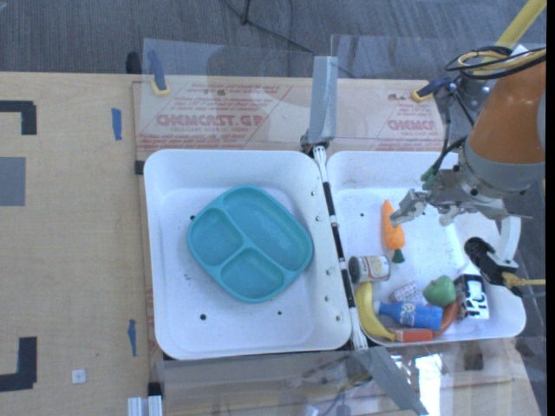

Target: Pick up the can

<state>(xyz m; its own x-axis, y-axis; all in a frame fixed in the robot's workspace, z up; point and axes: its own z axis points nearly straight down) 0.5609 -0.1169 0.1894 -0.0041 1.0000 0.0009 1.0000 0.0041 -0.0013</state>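
Lettering first: I read "CHEMCAST GP" in red, faint, on the clear sheet [227, 115] behind the left bin [165, 232], and the same print repeats behind the right bin [360, 167], partly hidden by the arm [512, 120]. A black-and-white tag [473, 297] near the right bin's front corner carries marks I cannot make out. The can's label is too small for me to read.

On my feed the can [375, 268] lies on its side in the right bin, close to the divider, just below the carrot [393, 226] and above the banana [371, 312]. Beside the banana sit a blue bottle with a red end [412, 315] and a green piece [440, 289].

Gripper [408, 211] hovers over the right bin, just beside the carrot's upper end and apart from the can. Whether the fingers are apart or together, I cannot tell from this angle.

Over in the left bin I see a teal divided plate [250, 243], three compartments, lying flat.

Both bins rest on a pale wooden counter [69, 232], marked with black tape corners [24, 115] and short blue tape strips [116, 123]. Beyond it the floor [104, 7] is dark grey, with a black cable [251, 3] looping across.
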